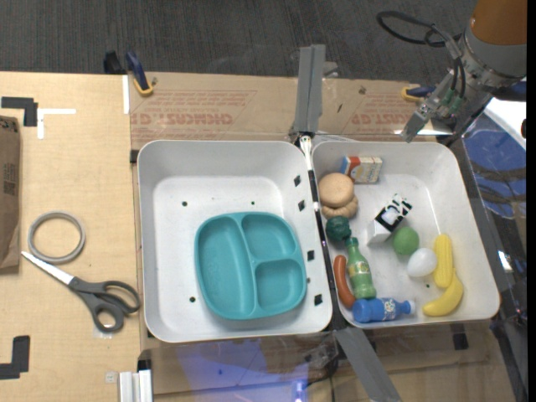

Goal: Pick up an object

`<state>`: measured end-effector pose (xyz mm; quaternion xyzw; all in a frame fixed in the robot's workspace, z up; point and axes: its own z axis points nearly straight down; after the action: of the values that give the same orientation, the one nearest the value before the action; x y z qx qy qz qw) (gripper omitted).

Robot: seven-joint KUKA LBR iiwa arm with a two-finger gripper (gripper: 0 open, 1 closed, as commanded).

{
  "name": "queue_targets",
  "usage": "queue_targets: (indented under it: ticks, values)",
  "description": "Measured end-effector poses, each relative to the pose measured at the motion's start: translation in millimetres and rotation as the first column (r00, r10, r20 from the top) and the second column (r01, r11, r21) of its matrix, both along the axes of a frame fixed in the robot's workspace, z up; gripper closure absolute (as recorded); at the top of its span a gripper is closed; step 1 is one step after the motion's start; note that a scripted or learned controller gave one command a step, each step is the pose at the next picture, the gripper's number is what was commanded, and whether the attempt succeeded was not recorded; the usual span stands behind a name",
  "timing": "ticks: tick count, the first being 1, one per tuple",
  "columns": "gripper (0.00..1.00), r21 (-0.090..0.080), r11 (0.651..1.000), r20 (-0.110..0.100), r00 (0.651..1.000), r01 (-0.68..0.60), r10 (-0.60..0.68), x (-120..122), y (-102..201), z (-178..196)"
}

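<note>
Task barely started, judging by layout. Claw (425,115) sits up at the far edge of the right bin (466,193), over the cardboard just past the rim, hanging off the arm (500,15) w/ orange band. Can't tell claw state: too small and blurry at the tip. Nothing visibly in it.

No specific target named, so any obj counts. All candidates lie in the right bin, below and mostly left of the claw:
- carton (365,169): closest, just down-left of claw
- burger (337,193): further down-left, by the divider
- dark green ball (338,229): under the burger, touching or nearly
- black/white cube (392,215): straight below claw, mid bin
- green ball (405,241): just past the cube, touching it, I think
- white egg (421,263): beside bananas
- 2 bananas (445,276): far down, slightly right of claw
- green bottle (360,270), hot dog (342,280), blue bottle (378,310): farthest from claw, near corner

Left bin (159,224), well left of claw, holds a teal tray (249,264). Scissors (92,291) and tape roll (56,236) out on the bench, far left, not relevant.

Done: nothing, as far as I can see. Left: move in over the bin, descend, grasp, lift. Carton looks like the shortest reach.
</note>
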<state>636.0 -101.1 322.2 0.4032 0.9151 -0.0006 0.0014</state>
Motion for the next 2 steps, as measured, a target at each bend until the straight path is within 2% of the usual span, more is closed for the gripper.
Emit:
queue_targets:
  ticks: [1,2]
  values:
    - [1.0,0.0,0.98,0.0,0.98,-0.201,0.201,18,-98,-140]
    - [1.0,-0.008,0.997,0.021,0.997,-0.076,0.076,-8,-74,-205]
